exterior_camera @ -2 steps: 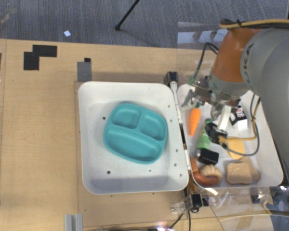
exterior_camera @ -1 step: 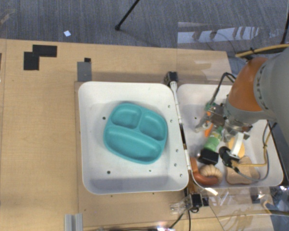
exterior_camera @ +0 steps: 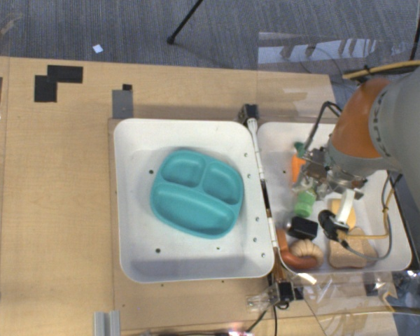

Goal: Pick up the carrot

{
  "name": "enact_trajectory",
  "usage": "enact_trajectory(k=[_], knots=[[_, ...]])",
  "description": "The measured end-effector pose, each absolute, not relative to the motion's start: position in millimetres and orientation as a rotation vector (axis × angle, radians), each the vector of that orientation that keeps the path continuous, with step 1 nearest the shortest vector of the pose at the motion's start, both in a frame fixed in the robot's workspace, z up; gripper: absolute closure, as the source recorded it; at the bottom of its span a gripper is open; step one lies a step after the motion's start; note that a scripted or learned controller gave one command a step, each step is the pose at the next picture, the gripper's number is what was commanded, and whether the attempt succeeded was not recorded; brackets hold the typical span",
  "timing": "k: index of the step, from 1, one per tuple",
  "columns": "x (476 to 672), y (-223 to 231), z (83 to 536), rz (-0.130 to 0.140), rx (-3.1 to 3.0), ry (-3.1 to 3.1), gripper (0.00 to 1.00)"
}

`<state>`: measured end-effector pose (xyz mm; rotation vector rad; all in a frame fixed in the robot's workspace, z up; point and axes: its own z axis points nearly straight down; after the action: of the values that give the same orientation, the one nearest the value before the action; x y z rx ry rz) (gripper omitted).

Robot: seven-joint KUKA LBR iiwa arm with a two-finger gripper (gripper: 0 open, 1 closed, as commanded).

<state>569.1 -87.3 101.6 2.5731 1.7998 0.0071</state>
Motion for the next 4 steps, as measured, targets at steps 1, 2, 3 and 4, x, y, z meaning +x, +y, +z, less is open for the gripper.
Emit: enact_trajectory(k=[1, 2, 3, 4], knots=[[630.3, -59, 189, 0.013, 2.694, 1.608, 1.00], [628.3, -61, 185, 0.002, 2.696, 1.610, 0.00], [543.8, -146, 141, -0.009, 2.572, 1.801, 0.00], [549.7, -139, 91, 0.019, 2.517, 1.859, 0.00]])
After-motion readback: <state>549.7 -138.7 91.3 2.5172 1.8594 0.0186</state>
